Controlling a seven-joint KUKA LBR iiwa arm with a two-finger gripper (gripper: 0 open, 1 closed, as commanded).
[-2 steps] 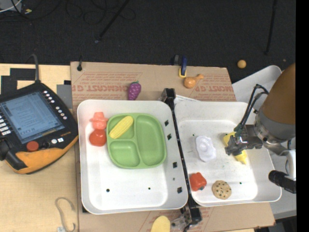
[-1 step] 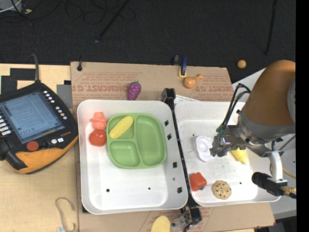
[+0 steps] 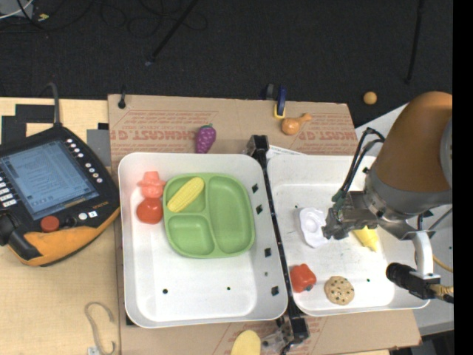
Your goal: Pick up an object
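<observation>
Two white bins sit side by side on the tabletop, and the arm has its gripper (image 3: 334,226) down inside the right bin (image 3: 295,180), close over a crumpled white object (image 3: 312,226) lying near the bin's middle. From where I stand I cannot tell whether the gripper is spread or pressed together — its dark tip is too blurred against the white thing, and nothing is plainly pinched in it.

So the pick does not look done. The white object rests on the bin floor, touching or just beside the gripper at its nine o'clock. A yellow piece (image 3: 366,237) lies just at the gripper's three o'clock, a red toy (image 3: 302,277) near the bin's seven o'clock corner, and a cookie (image 3: 339,291) at about six o'clock.

The left bin (image 3: 192,302) holds a green divided plate (image 3: 222,220) with a corn cob (image 3: 184,193) in its upper-left compartment, untouched.

What is left, I judge — closing on something, most likely the white object, and lifting it clear.
</observation>
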